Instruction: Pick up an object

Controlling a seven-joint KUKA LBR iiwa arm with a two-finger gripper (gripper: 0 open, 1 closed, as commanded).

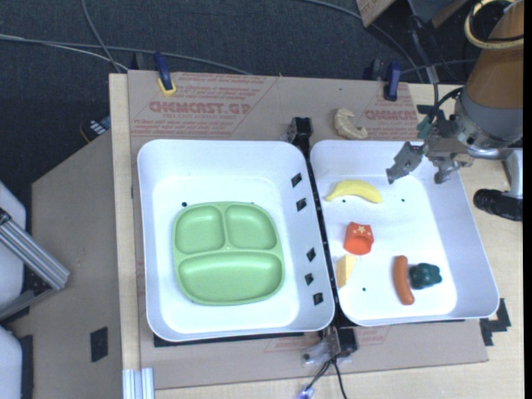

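Left bin (158, 181) holds a green divided plate (229, 252). Right bin (465, 248) holds a curved yellow banana (354, 191), red cup (359, 238), orange-red sausage (402, 279) and dark green piece (426, 276). Pincer (426, 165), fingers spread and empty, hovers upper right above the cardboard-covered surface (216, 102).

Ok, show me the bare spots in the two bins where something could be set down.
Left bin: a bare strip of floor above the green tray, toward the far wall; the tray takes most of the rest. Right bin: bare floor on the right side, between the gripper and the sausage. It is crowded along the divider, around the banana and red cup.
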